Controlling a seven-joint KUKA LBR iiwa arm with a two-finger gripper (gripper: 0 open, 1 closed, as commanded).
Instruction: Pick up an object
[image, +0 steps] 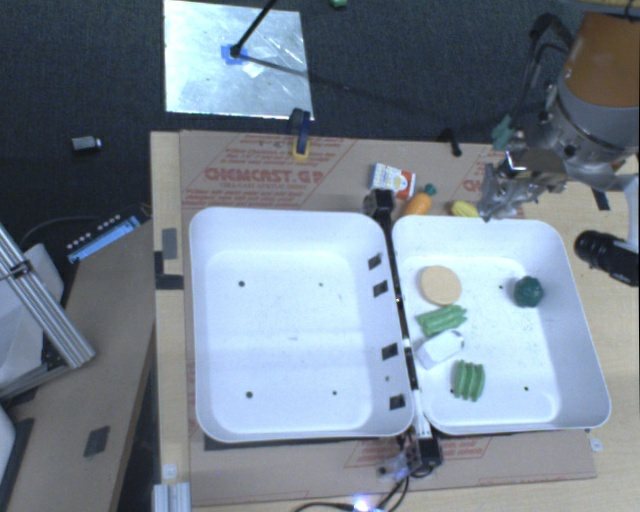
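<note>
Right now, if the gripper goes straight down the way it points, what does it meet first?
Probably the far rim of the right bin. The gripper points down above that edge, with the yellow piece just beside it on the bench. Depth is unclear from this slant, so it might land just inside.

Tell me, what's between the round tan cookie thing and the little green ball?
Nothing. In the camera view, only bare white bin floor lies between the tan disc and the green ball.

In the right bin you had a tan round disc lying flat, a green pod just below it, a white block under that, a ridged green piece lowest, and a dark green ball apart.
</note>
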